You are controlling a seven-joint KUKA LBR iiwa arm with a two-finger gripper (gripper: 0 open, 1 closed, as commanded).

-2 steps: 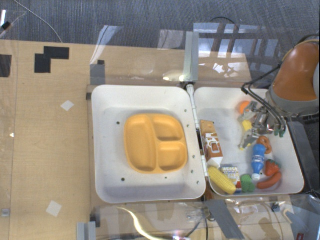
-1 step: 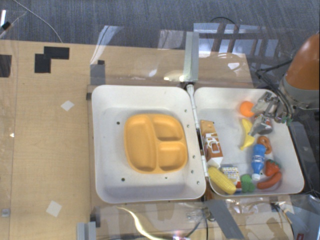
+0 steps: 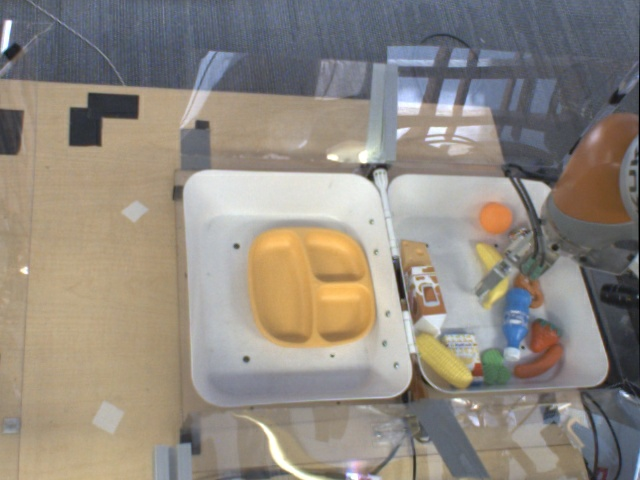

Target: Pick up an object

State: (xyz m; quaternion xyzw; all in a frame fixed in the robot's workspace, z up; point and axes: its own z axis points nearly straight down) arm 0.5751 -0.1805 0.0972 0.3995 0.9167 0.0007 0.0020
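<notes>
Two white bins (image 3: pixel 200 298), one yellow tray (image 3: pixel 310 286), one orange ball (image 3: pixel 495 217), one corn cob (image 3: pixel 443 359), one blue bottle (image 3: pixel 516 320).

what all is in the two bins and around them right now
left bin: 1, white, left of the pair
divided tray: 1, yellow, middle of left bin
right bin: 1, white, touching the left bin's right edge
ball: 1, orange, upper part of right bin
snack packet: 1, brown, left side of right bin
corn cob: 1, yellow, lower left of right bin
bottle: 1, blue and white, lower right of right bin
arm: 1, grey and orange, right edge
tool: 1, grey, low over the right bin
</notes>
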